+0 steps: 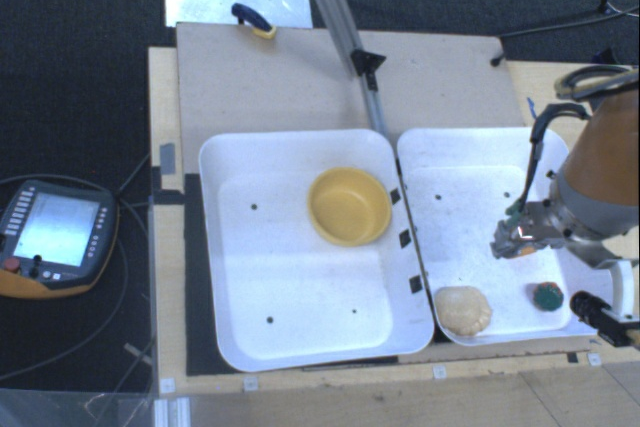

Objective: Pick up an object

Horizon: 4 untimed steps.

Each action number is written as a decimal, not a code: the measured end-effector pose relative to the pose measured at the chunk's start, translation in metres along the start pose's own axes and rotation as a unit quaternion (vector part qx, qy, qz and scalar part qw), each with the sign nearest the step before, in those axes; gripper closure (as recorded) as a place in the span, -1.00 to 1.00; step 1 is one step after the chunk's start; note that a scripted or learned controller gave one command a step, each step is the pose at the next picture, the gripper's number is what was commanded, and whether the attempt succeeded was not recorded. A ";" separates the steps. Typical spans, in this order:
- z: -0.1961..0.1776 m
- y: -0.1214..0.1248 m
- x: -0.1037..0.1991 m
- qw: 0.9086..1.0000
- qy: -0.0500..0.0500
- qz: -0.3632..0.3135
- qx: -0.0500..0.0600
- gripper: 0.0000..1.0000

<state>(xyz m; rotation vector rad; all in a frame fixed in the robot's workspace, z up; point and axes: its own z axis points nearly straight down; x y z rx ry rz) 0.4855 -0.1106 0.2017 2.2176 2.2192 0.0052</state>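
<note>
Risk sits at lower right: your gripper (517, 240) hangs over the right bin (450, 155), apart from the ball (547, 295) and beige lump (463, 310). Whether it's clenched you can't tell; descending here probably grabs nothing.

Soft, slightly blurred, evenly bright overhead light

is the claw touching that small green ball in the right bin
Apart. The camera view shows bare white bin floor between the claw and the small green ball.
</note>
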 end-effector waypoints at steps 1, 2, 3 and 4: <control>-0.011 0.013 0.043 1.000 0.000 -0.002 0.002 1.00; -0.005 0.027 0.090 1.000 0.001 -0.002 0.003 1.00; -0.007 0.032 0.149 1.000 0.001 -0.002 0.002 1.00; -0.003 0.046 0.199 1.000 0.001 -0.002 0.003 1.00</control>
